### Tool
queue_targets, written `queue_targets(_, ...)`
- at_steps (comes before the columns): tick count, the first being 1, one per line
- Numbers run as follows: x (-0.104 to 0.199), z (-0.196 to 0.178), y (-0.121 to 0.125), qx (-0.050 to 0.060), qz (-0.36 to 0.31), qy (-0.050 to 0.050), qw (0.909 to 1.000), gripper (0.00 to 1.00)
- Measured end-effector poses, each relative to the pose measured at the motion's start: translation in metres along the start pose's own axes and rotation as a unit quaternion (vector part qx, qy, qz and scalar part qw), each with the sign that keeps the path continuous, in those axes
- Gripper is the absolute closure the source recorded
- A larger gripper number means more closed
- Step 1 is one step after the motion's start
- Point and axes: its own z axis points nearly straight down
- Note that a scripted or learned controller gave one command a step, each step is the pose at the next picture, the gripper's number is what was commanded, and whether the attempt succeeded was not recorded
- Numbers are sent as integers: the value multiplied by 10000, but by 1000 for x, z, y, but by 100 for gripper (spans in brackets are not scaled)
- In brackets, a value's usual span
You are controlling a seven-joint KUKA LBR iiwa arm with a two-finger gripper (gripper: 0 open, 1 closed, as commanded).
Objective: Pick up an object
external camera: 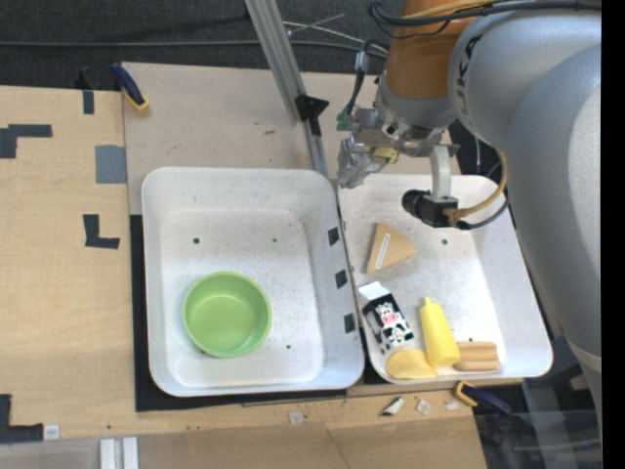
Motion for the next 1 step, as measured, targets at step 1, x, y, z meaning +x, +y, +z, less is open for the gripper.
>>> queue_targets(1, 57, 13, -16, 26, 1, -5, 10000, 100)
